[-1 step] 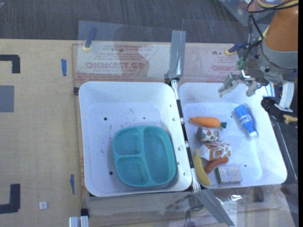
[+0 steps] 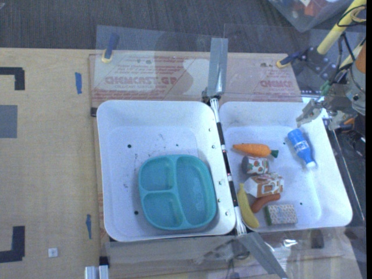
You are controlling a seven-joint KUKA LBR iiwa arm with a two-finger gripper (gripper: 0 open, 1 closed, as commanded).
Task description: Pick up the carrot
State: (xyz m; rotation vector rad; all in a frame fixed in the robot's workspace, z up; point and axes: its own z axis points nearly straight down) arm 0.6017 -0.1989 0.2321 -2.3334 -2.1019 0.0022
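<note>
The carrot (image 2: pixel 253 149), orange with a green tip pointing right, lies on its side in the upper left part of the right bin (image 2: pixel 337 211). My gripper (image 2: pixel 319 115) hovers over that bin's far right corner, up and to the right of the carrot and well apart from it. Its fingers stand open with nothing between them. A blue bottle (image 2: pixel 301 147) lies between the gripper and the carrot.
Below the carrot sit a small can (image 2: pixel 256 165), a carton (image 2: pixel 264 185), a red sausage (image 2: pixel 264 202), a banana (image 2: pixel 247 209) and a speckled box (image 2: pixel 282 214). The left bin (image 2: pixel 116 127) holds a teal divided plate (image 2: pixel 176 192).
</note>
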